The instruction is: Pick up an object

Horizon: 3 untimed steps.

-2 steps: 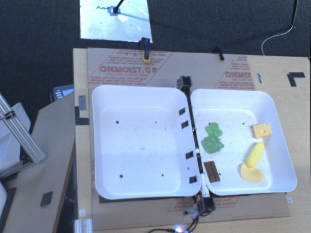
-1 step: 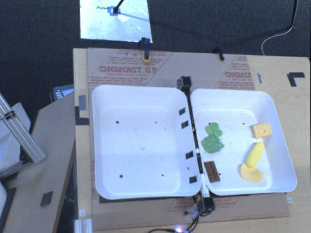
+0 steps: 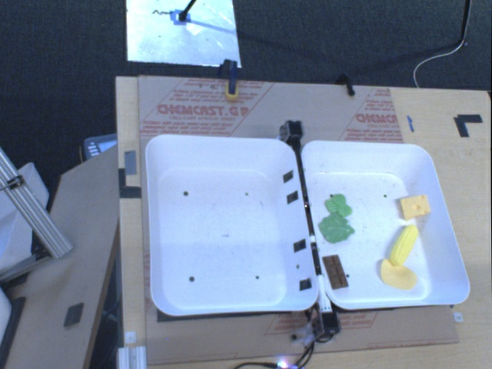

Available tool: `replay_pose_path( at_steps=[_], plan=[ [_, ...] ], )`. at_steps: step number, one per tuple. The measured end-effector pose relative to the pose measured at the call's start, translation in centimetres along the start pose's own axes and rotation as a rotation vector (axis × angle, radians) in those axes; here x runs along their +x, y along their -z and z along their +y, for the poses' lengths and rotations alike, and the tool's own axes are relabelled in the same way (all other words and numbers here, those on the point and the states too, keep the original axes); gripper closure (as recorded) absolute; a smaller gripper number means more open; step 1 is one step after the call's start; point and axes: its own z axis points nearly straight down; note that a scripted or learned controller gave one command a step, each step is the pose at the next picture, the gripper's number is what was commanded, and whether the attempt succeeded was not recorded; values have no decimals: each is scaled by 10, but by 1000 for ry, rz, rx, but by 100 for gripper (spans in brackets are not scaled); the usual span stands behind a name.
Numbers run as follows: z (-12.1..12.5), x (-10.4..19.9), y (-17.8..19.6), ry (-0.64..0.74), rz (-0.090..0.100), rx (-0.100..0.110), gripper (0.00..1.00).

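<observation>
Candidate objects all lie in the right-hand shallow white plastic bin, the bin on the side from which the arm reaches in.

- Yellow wedge-shaped block with holes, like toy cheese: closest to the arm's entry side, just beside the bin wall.
- Yellow elongated ribbed piece, like toy corn: its lower end touches or overlaps the flat pale-yellow disc.
- Two green leafy soft pieces: farther from the entry side, touching each other.
- Brown flat rectangular bar: farthest across, against the divider between the bins.

The left-hand white plastic bin lies beyond all of these.

Gripper state: cannot be told from this position.

Likely faults, as a judgement:
1. The disc and the bar are low and flat; a closing gripper may slide over them and come away with nothing.
2. Corn and disc in contact: a grasp on one may drag or flip the other.
3. The cheese block and the bar sit near walls; a descent there risks striking the rim or the divider.
4. The green pieces may deform and slip, or lift as a pair.
</observation>
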Motion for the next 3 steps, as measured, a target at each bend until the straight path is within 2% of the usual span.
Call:
replay_pose_path(
  at_steps=[3],
  plan=[
    [-11, 0, 0, -2, 0, 1, 100]
  ],
)
